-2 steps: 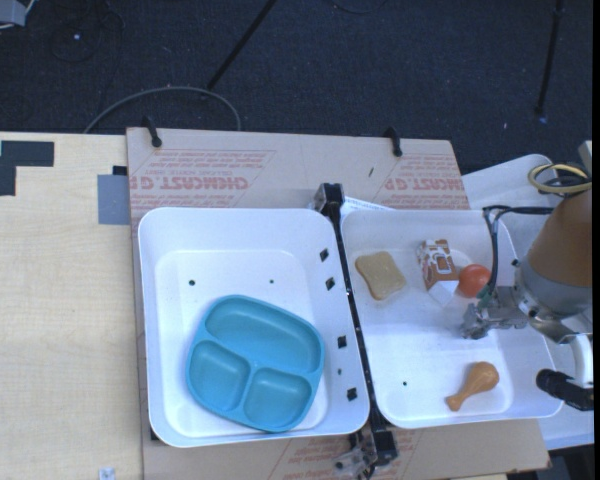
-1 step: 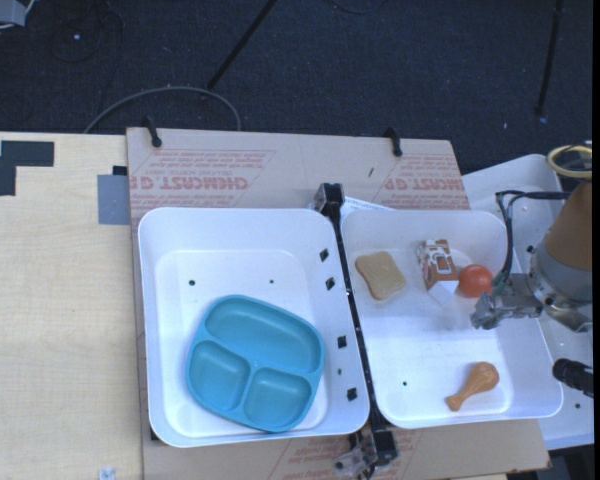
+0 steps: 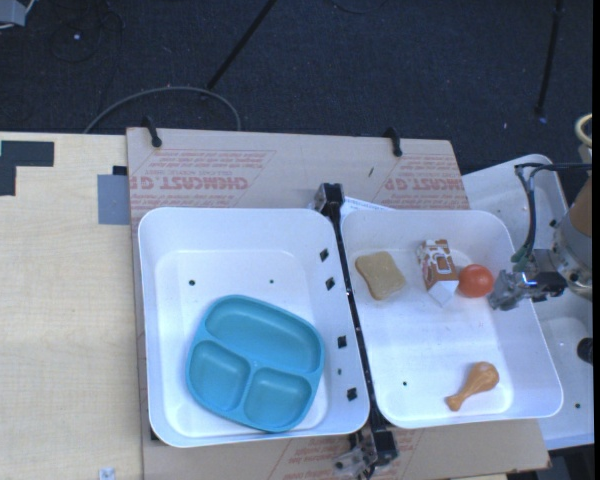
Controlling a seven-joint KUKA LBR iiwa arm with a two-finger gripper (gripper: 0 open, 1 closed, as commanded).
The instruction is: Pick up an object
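Gripper (image 3: 507, 294) sits at the 3 o'clock rim of the right bin (image 3: 525, 368), low over the wall; can't tell whether it is spread or pressed together, too small and blurred. Nothing visibly pinched.

Nearest pick candidate, my call: red ball (image 3: 475, 281), just beside the claw toward 9–10 o'clock, close to touching. Round, so no long axis to line up with.

Other contents of the right bin:
- small carton (image 3: 439, 264), touching or nearly touching the ball on its 9 o'clock side; crowds a grasp from that side
- tan bread-like slice (image 3: 380, 275), further toward 9 o'clock, well apart from the claw
- toy drumstick (image 3: 474, 384) toward 7 o'clock of the claw, long axis running 2 to 8 o'clock, fat end up-right

Left bin (image 3: 170, 238) holds a blue divided plate (image 3: 255, 361), three compartments, lying flat, nothing in them.
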